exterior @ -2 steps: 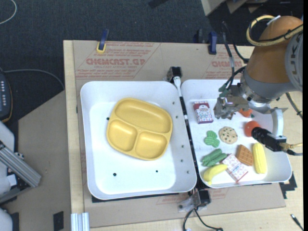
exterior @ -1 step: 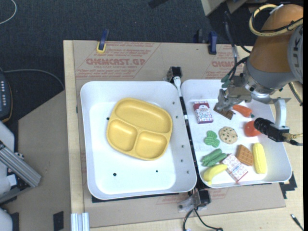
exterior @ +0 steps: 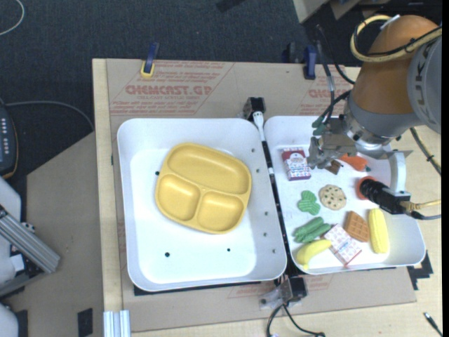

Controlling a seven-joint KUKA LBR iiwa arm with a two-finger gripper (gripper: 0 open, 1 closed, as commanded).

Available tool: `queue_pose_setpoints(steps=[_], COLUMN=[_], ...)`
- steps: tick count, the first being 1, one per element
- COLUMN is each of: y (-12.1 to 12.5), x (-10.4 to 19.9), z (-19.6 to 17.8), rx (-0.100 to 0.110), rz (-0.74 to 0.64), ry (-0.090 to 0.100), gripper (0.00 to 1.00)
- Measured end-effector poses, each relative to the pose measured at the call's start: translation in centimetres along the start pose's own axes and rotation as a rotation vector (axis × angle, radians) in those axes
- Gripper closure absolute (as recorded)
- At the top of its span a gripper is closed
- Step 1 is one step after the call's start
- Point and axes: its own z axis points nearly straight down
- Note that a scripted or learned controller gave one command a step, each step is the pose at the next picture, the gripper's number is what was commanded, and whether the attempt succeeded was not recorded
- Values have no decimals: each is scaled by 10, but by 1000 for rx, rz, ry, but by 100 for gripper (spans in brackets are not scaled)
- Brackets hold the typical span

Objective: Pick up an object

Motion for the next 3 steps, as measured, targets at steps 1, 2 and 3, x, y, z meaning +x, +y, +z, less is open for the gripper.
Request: queue_pose_setpoints(steps=[1, 2, 3], y=[-1, 1, 10], x=[-18, -17, -6], z=[-11, 4, -10], rx=[-7, 0, -7], rz=[3, 2, -1], ry=[-3, -1, -2], gripper=[100, 100, 100])
